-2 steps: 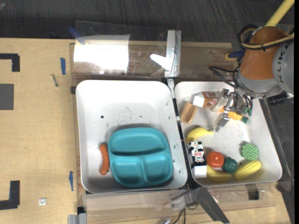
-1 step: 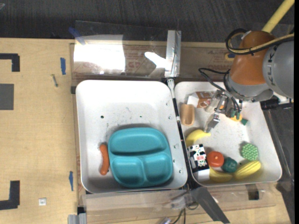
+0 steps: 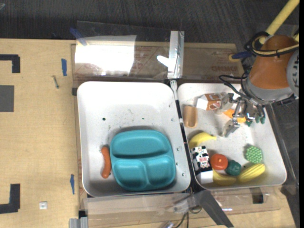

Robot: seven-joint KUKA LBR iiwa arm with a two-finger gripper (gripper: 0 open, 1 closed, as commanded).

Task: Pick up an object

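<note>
Hangs low in the right white plastic bin [image 3: 278, 148]: end effector [image 3: 236, 121], open or shut unclear. Best to drop straight, then squeeze the small yellow banana-shaped toy [image 3: 202, 138] just below-left.

Bright overhead light, strong glare on the clear plastic sheet [image 3: 107, 58], slightly soft focus throughout.
</note>
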